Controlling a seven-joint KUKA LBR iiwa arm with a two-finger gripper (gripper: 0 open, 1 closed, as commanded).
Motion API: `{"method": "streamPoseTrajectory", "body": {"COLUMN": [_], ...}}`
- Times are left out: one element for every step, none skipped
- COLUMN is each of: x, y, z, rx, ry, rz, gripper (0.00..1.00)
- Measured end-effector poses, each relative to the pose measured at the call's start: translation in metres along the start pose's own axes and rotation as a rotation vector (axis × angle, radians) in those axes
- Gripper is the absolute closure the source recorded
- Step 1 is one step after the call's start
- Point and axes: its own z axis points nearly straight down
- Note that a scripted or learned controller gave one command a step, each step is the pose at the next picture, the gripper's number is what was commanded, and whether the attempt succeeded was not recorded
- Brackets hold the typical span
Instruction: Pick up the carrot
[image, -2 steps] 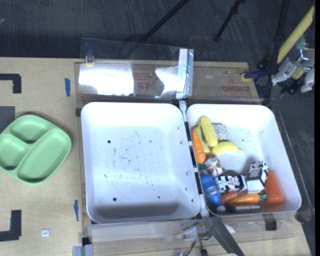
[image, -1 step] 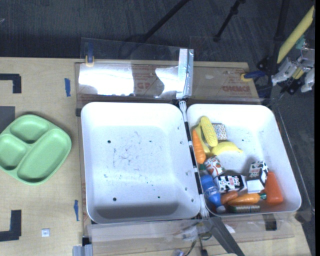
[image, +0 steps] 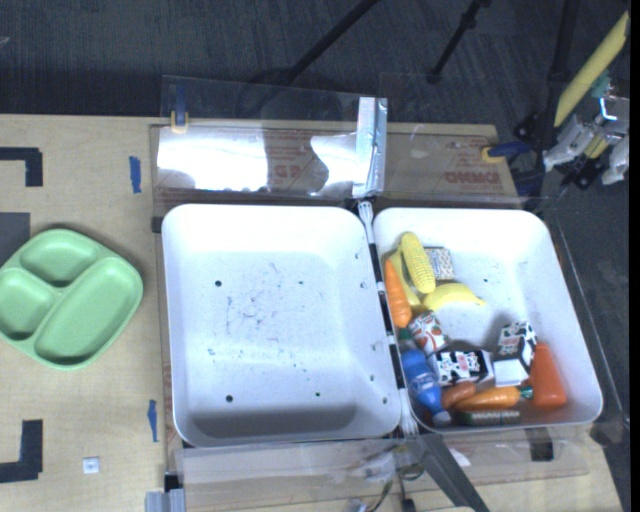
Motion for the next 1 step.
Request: {"method": "streamPoseTrajectory", "body": {"x": [0.0000], "y": [0.0000], "z": [0.0000], "rx": [0.000], "ry": [0.000], "rz": [0.000], "gripper": [0.00]}}
